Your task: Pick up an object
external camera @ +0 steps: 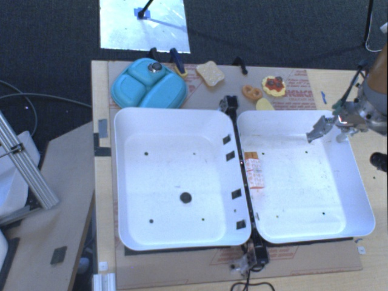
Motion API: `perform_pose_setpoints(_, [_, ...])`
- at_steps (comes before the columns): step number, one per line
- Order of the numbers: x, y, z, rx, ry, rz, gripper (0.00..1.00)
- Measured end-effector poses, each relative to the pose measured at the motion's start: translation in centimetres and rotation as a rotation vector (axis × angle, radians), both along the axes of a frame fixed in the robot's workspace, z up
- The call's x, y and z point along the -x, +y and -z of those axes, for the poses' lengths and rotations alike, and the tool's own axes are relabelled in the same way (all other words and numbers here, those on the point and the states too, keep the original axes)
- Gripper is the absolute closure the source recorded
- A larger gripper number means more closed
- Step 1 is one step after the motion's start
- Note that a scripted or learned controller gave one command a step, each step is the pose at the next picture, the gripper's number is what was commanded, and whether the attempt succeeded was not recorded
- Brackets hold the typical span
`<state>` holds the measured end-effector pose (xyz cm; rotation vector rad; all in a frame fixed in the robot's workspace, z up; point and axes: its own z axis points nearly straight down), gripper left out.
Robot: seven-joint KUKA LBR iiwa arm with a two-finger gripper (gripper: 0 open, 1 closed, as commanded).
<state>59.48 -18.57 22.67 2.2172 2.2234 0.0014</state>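
A: Is any writing legible on the counter (285,256)?

B: Faint red lettering runs along the cardboard behind the right bin (303,183), too blurred to read. A small orange-and-white label (253,170) lies inside that bin against its left wall; its print cannot be made out either.

A: What else sits near the right bin?

B: Behind it, three toy foods: a pretzel (251,91), a small tart with red topping (274,85) and a yellow piece (264,105) touching the bin's back rim. Further left along that back strip lie one slice of toast (210,73) and one blue divided plate (148,84). The left bin (176,180) adjoins the right bin and holds one dark round object (185,197). So two bins in all.

A: And the gripper (329,129)?

B: It hangs over the right bin's back right corner, nothing between its fingers; whether they stand wide or narrow cannot be told.
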Motion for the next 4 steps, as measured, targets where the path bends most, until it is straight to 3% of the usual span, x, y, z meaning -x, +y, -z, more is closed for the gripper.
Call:
perform_pose_setpoints(1, [9.5, -2.2, 9.5, -0.004, 0.012, 0.008, 0.00])
perform_pose_setpoints(2, [8.8, -2.1, 7.9, 0.002, -0.004, 0.001, 1.00])
perform_pose_setpoints(3, [5.4, 3.4, 14.3, 0.003, -0.005, -0.005, 1.00])
perform_pose_setpoints(4, [11.0, 10.6, 9.0, -0.004, 0.002, -0.005, 1.00])
